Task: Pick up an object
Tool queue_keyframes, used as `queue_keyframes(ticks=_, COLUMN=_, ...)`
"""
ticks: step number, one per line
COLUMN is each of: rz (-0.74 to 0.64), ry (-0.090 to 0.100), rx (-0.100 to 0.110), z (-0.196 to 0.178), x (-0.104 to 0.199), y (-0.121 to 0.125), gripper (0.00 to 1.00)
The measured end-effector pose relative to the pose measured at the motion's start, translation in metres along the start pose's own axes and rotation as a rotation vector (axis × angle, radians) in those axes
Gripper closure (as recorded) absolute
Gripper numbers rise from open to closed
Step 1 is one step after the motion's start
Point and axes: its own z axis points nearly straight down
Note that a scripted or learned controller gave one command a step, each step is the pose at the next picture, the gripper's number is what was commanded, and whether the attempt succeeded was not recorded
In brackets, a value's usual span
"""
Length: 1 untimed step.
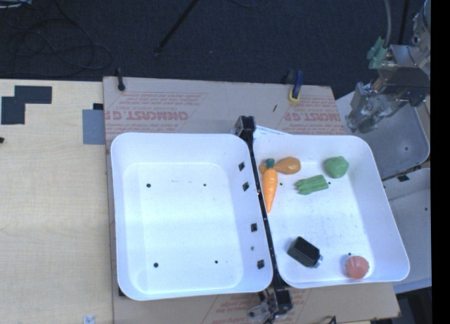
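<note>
the pick has yet to start: the tool (364,108) hangs beyond the right bin's (394,235) far right corner, its grip state impossible to tell, so next it must swing over a candidate like the toy carrot (269,185) against the divider and descend.

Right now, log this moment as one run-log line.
gripper: outside right bin, upper right, holding nothing | right bin: carrot, black block | task: not started

Dark carpet floor (211,27) lay toward twelve o'clock, strewn with black cables (63,48). Pale wooden bench top (49,210) at nine; cardboard sheet (211,108) centre.
</note>
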Motion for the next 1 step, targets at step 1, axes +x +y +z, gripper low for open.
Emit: queue_keyframes(ticks=1, rz=-0.004, ry=0.002, rx=-0.003, z=0.0112, x=0.0888, y=0.0336, gripper=1.00)
